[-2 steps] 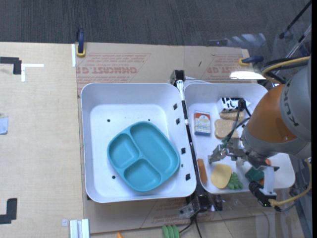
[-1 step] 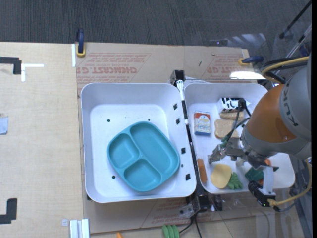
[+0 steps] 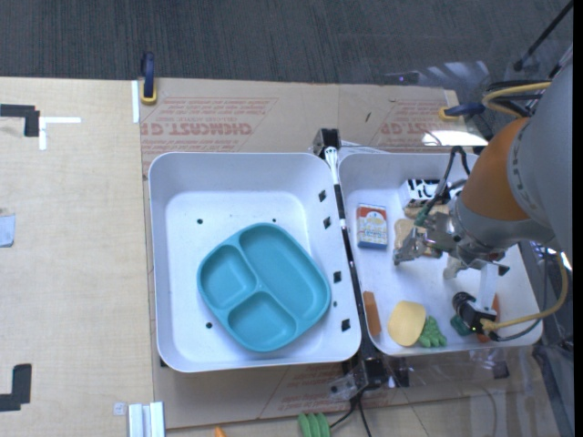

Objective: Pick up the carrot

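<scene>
Setting: dark carpet lies beyond a cardboard-covered bench (image 3: 73, 271), seen from above at a slant.
Left bin (image 3: 182, 189): shallow and white, it holds a teal divided plate (image 3: 264, 286) with three compartments, lying tilted across the floor.
Right bin (image 3: 387, 176): it stands side by side with the left one, their rims meeting at the middle.
Carrot (image 3: 372, 314): a thin orange stick lying along the right bin's left wall, near the front corner, apart from the gripper.
Neighbours: a yellow rounded piece (image 3: 406, 323) lies just beside the carrot, with a green leafy toy (image 3: 432, 334) touching its right side; a small printed box (image 3: 372, 227) sits further back.
Arm (image 3: 510, 185): grey with an orange band, it reaches in from the right over the right bin.
Gripper (image 3: 407, 247): low over the middle of the right bin, beside the box; whether its fingers are parted or closed cannot be told, and nothing is seen between them.
</scene>
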`<state>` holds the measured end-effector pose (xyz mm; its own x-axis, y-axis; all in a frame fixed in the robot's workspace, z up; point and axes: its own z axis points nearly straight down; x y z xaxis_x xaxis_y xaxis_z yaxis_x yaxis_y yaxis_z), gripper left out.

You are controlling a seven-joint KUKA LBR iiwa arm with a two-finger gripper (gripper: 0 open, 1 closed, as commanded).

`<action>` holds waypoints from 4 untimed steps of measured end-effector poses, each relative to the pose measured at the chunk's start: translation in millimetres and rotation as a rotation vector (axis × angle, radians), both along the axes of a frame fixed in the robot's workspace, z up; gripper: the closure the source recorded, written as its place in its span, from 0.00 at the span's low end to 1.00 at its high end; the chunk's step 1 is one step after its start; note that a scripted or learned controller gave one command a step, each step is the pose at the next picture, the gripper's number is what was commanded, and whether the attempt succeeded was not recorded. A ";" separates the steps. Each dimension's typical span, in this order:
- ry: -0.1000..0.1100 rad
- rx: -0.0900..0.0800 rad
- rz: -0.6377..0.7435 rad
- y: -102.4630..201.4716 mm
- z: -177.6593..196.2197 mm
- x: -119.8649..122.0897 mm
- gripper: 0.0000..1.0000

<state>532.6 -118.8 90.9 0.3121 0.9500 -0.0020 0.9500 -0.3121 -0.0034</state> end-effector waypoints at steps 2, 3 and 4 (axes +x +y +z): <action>-0.011 -0.009 0.532 20.4 4.6 59.5 0.00; -0.009 -0.003 0.650 9.3 4.4 -6.8 0.00; -0.013 -0.006 0.916 9.3 4.1 -50.9 0.00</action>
